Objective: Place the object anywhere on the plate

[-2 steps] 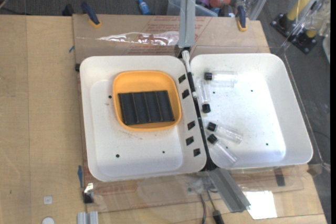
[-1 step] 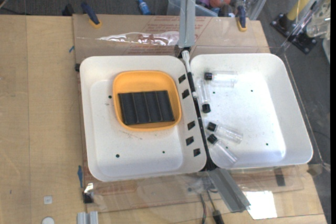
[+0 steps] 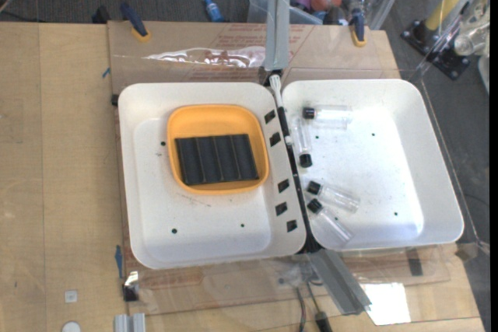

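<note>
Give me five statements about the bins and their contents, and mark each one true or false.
1. The orange plate sits in the left bin. True.
2. A dark ridged block lies on the plate. True.
3. The clear vials lie in the left bin. False: they lie in the right bin.
4. The vials have black caps. True.
5. The plate is blue. False: it is orange.

Found open room across most of the right bin [image 3: 405,167], with clear vials [image 3: 331,116] crowded only against its left side, near the divider [image 3: 282,159]. In the left bin [image 3: 148,237], met an orange plate [image 3: 218,119] bearing a black ridged block [image 3: 216,159]; left bare white floor around it.
</note>
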### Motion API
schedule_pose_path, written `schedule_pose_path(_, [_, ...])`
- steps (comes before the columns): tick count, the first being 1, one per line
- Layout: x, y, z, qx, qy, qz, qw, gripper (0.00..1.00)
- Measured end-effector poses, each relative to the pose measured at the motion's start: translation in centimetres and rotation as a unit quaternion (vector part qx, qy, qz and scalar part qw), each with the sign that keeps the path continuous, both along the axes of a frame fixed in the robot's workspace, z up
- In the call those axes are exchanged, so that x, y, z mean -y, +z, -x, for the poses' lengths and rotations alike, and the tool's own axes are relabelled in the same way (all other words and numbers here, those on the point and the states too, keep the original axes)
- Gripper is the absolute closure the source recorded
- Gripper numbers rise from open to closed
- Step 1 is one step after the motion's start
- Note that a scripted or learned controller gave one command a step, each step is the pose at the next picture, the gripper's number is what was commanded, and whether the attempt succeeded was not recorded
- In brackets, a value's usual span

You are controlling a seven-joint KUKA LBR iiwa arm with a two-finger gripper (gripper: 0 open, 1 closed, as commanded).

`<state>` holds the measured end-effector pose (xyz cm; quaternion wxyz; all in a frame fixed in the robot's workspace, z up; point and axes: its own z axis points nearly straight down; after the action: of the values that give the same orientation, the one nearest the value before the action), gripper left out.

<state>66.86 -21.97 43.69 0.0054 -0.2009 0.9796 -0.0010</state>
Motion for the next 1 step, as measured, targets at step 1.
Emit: schedule_pose_path(1, [0.1, 0.03, 0.03, 0.0, 0.083, 0.0006, 0.9966, 1.0])
